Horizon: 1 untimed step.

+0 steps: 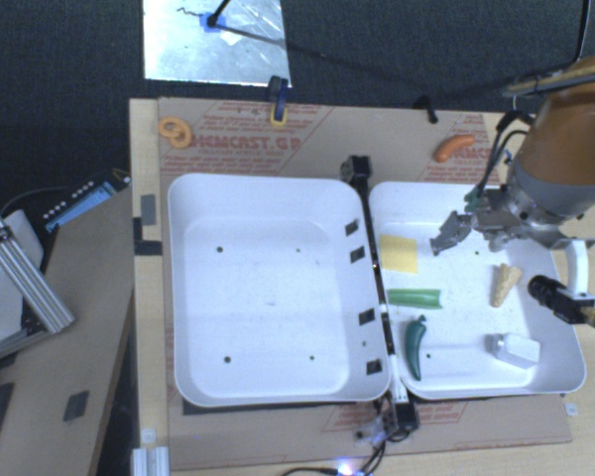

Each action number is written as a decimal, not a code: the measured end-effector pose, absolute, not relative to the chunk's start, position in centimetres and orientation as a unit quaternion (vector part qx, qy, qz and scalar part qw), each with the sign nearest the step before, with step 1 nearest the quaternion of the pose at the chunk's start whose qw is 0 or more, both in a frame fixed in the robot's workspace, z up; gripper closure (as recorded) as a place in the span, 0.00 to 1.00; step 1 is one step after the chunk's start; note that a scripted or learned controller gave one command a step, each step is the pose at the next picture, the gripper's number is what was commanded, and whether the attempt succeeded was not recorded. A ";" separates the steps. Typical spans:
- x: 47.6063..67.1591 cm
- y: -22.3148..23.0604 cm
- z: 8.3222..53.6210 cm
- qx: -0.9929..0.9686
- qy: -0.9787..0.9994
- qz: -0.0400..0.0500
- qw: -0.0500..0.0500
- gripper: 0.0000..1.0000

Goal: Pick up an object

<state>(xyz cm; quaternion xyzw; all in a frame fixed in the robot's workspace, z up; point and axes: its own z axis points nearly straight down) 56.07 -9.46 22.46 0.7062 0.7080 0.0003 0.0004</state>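
Camera view, right bin (pixel 575 365) | gripper (pixel 448 236) hangs over yellow cheese slice (pixel 398 254), fingers' state impossible to tell | slice lies flat by bin's left wall, above green bean (pixel 414 297) and dark green pepper (pixel 416 344) | likely light, stiff, thin; best pinched across opposite edges.

Your arm (pixel 565 137) comes in from the right edge, far side of the scene, its orange band broad and bright above the grey wrist. The wrist bends down and leftward, ending in the gripper (pixel 446 238), which points left and slightly toward the near side. The gripper is small and dark grey against the white below; you cannot tell from this view how its jaws stand.
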 end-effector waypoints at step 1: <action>54.5 -4.8 25.4 0.704 0.710 0.002 0.001 0.00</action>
